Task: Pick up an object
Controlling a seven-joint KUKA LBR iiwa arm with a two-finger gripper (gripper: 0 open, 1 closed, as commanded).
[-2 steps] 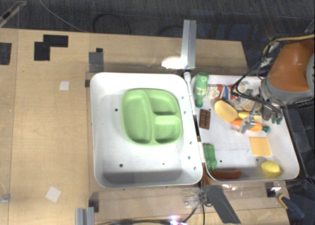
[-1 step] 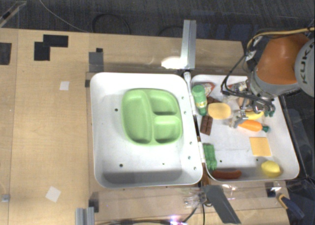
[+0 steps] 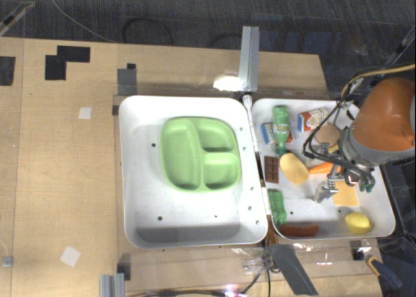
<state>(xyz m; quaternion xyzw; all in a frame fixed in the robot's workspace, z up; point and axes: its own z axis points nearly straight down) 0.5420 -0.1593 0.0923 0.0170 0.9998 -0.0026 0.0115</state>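
Arm [image 3: 383,120] reached in from the right, bent down over right bin [image 3: 387,214], gripper [image 3: 338,182] lowered near yellow wedge [image 3: 345,196], finger state not discernible

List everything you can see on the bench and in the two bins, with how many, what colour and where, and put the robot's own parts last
Left bin: one, white, left half of the bench.
Right bin: one, white, beside it on the right.
Divided tray: one, light green, lying in the left bin.
Bottle: one, green, top of the right bin.
Potato-shaped piece: one, yellow, middle of the right bin.
Lemon: one, yellow, lower right corner of the right bin.
Sausage: one, dark red, bottom edge of the right bin.
Long green piece: one, green, lower left of the right bin.
Arm: one, grey with an orange band, over the right bin.
Gripper: one, metal, low over the right bin.
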